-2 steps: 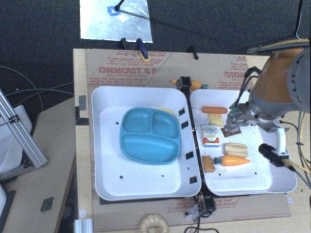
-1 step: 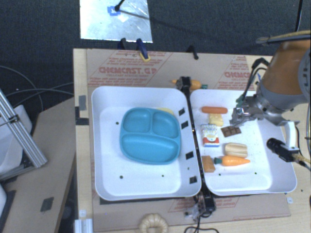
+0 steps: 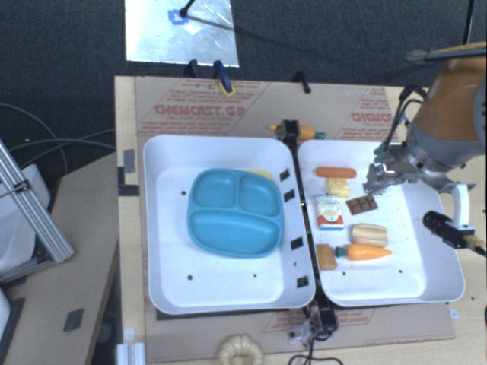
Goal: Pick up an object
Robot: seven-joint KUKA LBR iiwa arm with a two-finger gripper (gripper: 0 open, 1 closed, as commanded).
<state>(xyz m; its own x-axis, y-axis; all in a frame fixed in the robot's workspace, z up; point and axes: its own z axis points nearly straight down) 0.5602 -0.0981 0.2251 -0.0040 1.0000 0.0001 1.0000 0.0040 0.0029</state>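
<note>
Looking down on the bench, the arm [image 3: 449, 105] reaches in from three o'clock and its gripper [image 3: 378, 177] hangs over the upper part of the right bin [image 3: 437, 280]. How the jaws stand I cannot tell; the wrist hides them at this slant, and nothing is seen held. The left bin [image 3: 163, 204] carries a blue tray [image 3: 234, 211] with a yellow scrap [image 3: 261, 173] peeking out at its one o'clock edge. The right bin has the pickings: a sausage [image 3: 335, 172] at the gripper's nine o'clock, lying long axis nine-to-three; a brown chocolate piece [image 3: 361, 204] just beside the gripper at its seven o'clock; a small carton [image 3: 329, 211] farther out toward eight; then a bun [image 3: 369, 234], a carrot [image 3: 364, 253] and a cracker [image 3: 326, 257] down toward six. My call: the chocolate is the nearest target, nearly under the tool, lying flat and tilted slightly, so a short drop toward seven o'clock would do it, though a flat piece may slip the fingers.
</note>
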